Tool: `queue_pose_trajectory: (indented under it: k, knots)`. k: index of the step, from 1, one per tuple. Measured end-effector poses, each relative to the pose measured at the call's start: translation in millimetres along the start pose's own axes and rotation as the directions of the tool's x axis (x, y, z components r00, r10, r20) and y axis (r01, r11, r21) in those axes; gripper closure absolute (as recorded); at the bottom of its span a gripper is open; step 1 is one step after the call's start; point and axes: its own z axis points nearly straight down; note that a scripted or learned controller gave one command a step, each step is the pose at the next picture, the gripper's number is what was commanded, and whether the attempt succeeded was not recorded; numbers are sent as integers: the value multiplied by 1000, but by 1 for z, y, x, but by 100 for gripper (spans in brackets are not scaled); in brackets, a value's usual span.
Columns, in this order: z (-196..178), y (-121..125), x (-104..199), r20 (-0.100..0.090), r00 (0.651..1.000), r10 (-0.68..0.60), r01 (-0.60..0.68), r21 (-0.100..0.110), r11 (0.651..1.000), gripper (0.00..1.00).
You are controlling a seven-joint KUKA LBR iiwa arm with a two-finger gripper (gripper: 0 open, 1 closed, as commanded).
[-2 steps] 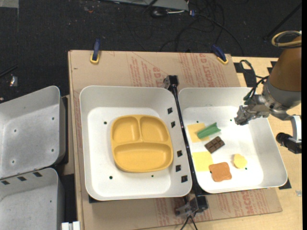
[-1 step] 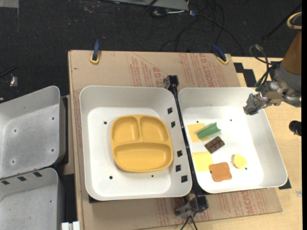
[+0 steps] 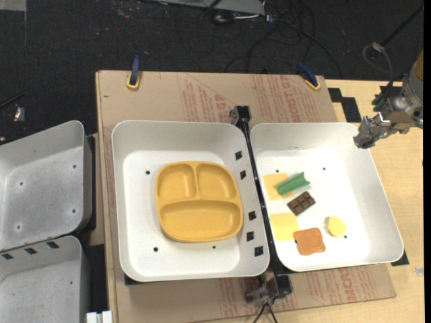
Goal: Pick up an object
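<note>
Camera view: gripper [image 3: 367, 138] above right bin's [image 3: 377, 200] far corner

Arm [image 3: 412, 89] cut off by right edge; hand [image 3: 367, 134] small, finger state indiscernible. Pale yellow piece [image 3: 273, 184] partly under green object [image 3: 292, 183]. Spare bins [image 3: 40, 200] (far left) cropped by left and bottom edges.

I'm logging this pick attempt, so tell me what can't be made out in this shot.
- Arm: cut off by the camera view's right edge; the gripper is small and dark over the right bin's far corner.
- Yellow slice: partly covered by the green piece.
- Brown block: too small to identify.
- Far clutter beyond the board: dark, indistinct.
</note>
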Motion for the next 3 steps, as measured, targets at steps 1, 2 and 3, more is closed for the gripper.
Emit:
queue_pose_trajectory:
  k: [1, 2, 3]
  knots:
    - [-2, 0, 55, -4, 1000, -4, 4, 7, 1000, 100]
    - [-1, 5, 104, -4, 1000, -5, 5, 8, 1000, 100]
    - [8, -4, 160, -5, 1000, -5, 5, 10, 1000, 100]
